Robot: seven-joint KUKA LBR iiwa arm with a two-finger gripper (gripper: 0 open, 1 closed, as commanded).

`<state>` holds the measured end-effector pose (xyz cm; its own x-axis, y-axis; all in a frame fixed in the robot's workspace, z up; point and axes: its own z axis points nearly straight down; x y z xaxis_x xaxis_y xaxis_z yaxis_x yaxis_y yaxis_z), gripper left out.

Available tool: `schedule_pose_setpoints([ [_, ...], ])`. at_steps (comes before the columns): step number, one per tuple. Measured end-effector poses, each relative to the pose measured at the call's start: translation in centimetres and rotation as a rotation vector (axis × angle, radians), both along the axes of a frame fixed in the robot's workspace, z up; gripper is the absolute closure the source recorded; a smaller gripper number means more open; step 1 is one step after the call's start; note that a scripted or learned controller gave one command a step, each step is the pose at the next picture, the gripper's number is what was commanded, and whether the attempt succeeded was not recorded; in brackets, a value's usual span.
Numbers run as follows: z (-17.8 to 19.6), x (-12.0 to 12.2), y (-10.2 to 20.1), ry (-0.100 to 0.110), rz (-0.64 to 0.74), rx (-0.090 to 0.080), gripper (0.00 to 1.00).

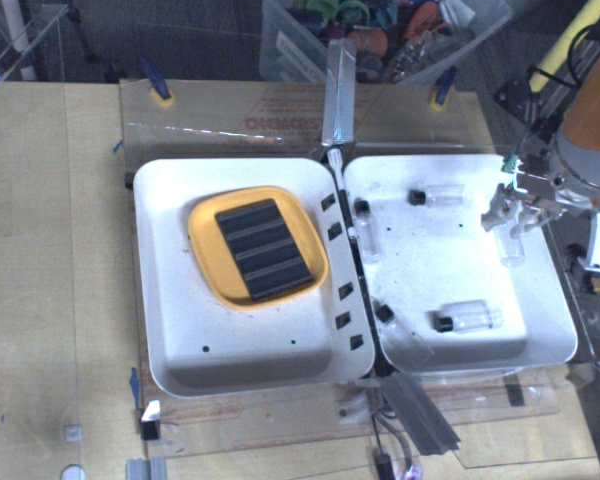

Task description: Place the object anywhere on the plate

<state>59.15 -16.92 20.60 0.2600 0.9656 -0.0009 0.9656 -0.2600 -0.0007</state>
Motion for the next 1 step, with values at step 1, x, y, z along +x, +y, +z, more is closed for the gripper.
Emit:
schedule_pose_setpoints([
  [1, 0.01, 0.01, 0.00, 0.000, 0.000, 0.000, 0.00],
])
